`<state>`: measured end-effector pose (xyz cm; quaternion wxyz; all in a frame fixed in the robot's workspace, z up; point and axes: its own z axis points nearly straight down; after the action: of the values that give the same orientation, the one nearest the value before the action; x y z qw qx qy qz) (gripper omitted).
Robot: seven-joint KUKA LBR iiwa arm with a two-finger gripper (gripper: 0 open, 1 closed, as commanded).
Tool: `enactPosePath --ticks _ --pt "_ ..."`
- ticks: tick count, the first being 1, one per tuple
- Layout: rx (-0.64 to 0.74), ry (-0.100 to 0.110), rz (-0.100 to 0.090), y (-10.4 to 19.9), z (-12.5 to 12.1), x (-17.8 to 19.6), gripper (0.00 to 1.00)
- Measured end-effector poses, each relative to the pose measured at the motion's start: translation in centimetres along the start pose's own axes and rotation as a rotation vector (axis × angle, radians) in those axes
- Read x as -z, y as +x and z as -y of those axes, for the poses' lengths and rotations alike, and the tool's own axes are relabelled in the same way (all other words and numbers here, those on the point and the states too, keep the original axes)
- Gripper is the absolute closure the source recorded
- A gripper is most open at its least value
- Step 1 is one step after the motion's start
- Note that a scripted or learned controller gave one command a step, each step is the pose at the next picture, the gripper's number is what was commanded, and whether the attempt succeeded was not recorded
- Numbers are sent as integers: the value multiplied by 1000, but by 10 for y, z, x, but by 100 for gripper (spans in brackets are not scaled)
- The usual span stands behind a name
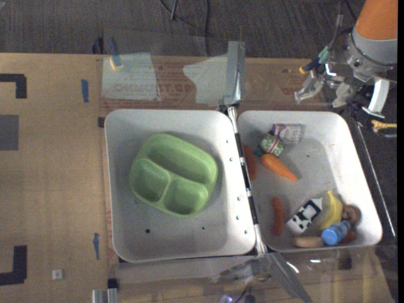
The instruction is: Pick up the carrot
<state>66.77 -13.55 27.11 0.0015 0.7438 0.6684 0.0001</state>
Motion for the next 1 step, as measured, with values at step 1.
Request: enactPosePath --ticks 1 --pt "219 2 -2 26 3 -104 0"
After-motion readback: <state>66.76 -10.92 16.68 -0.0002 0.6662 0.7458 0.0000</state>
